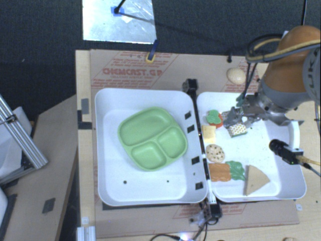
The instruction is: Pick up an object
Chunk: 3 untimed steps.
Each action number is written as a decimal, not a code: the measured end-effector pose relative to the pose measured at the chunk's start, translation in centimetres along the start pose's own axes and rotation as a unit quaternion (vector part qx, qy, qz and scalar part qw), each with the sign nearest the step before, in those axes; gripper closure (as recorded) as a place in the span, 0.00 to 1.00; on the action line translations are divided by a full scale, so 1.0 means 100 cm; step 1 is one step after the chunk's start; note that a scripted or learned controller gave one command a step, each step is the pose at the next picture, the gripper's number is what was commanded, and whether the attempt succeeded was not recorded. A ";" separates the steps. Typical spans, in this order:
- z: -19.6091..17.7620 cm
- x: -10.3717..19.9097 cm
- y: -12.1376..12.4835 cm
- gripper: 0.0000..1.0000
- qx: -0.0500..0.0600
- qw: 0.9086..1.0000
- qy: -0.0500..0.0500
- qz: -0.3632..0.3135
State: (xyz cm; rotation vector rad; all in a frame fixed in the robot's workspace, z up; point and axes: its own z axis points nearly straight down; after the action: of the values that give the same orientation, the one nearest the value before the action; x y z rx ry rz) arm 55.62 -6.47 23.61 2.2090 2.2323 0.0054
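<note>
Looking down at a slant on a bench with two shallow white bins side by side. The left bin (108, 185) holds a green divided plate (153, 138), tilted so its long axis runs from upper left to lower right. The right bin (293, 185) holds a scatter of toy food. Along its left wall, from top to bottom, lie a red and green piece (214, 117), a pale yellow block (208, 133), a round speckled cookie (215, 153), an orange block (219, 172) and a green leafy piece (235, 169) touching it. A tan wedge (256, 179) sits near the bin's front, its point aimed toward the upper left and its long axis running from there down to the lower right.

The grey arm with its orange band (296, 46) reaches in from the right, and the gripper (236, 119) hangs low over the upper part of the right bin. A small checkered piece (237, 130) lies just beneath the gripper. Whether the fingers are open, closed or around that piece cannot be told. The red and green piece is just beside the gripper on its left. A black cylinder (283, 152) juts in at the bin's right side.

Behind the bins, a pale egg (235, 75) rests on the brown board (130, 69). Farther back lies a silvery sheet (119, 14) on dark carpet.
</note>
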 end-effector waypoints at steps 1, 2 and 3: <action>0.012 0.047 0.001 1.00 0.001 1.000 0.000 0.001; 0.002 0.100 0.005 1.00 0.001 1.000 0.000 0.000; 0.017 0.133 0.013 1.00 0.001 1.000 0.000 0.001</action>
State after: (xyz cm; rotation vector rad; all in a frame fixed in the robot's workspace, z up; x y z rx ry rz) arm 56.80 6.80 21.94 2.2125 2.2300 0.0022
